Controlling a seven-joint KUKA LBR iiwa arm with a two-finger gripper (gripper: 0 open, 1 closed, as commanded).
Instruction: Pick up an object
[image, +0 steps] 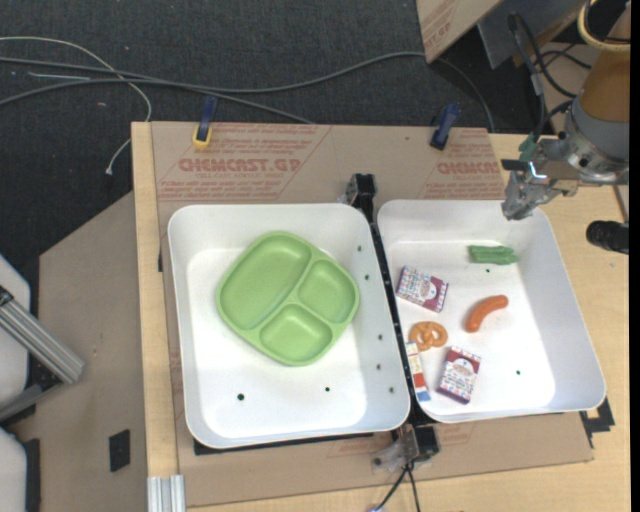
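The claw (520, 205) — its opening I cannot tell — hangs just above the green pea pod (491, 255): likely light, stiff plastic, slippery; grip across its narrow middle.

Even, bright overhead light; no hard shadows. White bins (250, 420) read slightly blown out, soft sheen on their floors. Green tray (288, 297) casts a faint shadow at its lower edge. Dark floor at top stays dim. Focus is soft overall; small print on the packets (421, 288) is unreadable. Arm (600, 110) at upper right slightly blurred.
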